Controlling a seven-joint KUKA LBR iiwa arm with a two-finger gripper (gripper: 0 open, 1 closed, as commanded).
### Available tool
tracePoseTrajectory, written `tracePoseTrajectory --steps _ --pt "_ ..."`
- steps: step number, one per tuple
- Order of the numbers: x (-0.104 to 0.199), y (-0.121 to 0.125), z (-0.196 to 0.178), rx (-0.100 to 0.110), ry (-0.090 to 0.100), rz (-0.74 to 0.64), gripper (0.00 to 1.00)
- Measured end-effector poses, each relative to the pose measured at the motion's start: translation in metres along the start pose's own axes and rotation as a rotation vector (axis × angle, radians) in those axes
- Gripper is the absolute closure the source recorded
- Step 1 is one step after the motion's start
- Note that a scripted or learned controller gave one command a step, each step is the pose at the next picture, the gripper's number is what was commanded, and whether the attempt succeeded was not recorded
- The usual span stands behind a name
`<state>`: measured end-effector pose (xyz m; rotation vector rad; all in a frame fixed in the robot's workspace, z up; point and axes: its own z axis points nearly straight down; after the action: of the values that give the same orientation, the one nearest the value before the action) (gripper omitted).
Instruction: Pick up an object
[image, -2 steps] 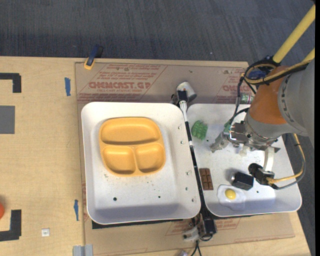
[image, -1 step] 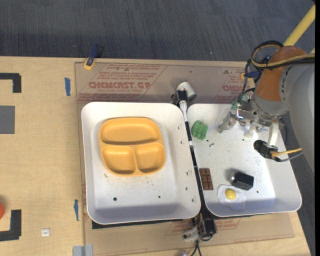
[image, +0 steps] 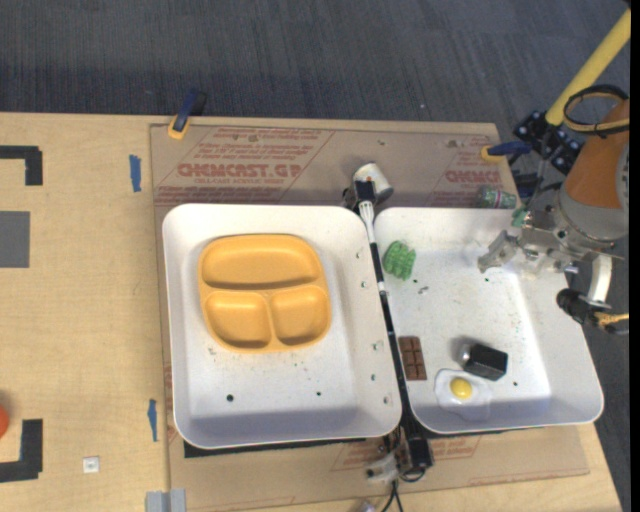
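- Brown cardboard sheet (image: 300, 160) printed with red lettering covers the pale wooden bench (image: 70, 330), and two shallow white bins sit side by side on it.
- Left bin (image: 190, 400), a rounded white square, serves as the landmark for everything below.
- Right bin (image: 560, 390) touches the left bin along a shared middle edge, where a thin black strip runs from top to bottom.
- Grey arm (image: 600, 190) with an orange band reaches in well to the right of the left bin, over the upper right corner of the right bin.
- Yellow divided plate (image: 265, 290) with three compartments lies inside the left bin, in its upper half, flat on the bin floor.
- Gripper (image: 497, 252) hangs from the arm over the upper part of the right bin; whether its fingers are spread or closed cannot be told, and nothing is seen between them.
- Black block (image: 484, 360) lies in the lower part of the right bin, well to the right of the left bin.
- Fried egg toy (image: 461, 389), white with a yellow yolk, sits just below the black block, touching or nearly touching it.
- Green ridged object (image: 399, 259) lies just right of the left bin's upper right corner, inside the right bin, well apart from the gripper.
- Brown chocolate bar piece (image: 413, 357) lies just right of the left bin's lower right edge, beside the black strip.
- Blue and yellow clamp (image: 186, 113) grips the cardboard's top edge, above the left bin's upper left corner.
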<state>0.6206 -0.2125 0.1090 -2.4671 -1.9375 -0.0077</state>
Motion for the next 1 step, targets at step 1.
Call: tracePoseTrajectory --steps 1 --pt "-0.0117 -0.0925 0.0 0.004 -0.003 -0.051 0.0"
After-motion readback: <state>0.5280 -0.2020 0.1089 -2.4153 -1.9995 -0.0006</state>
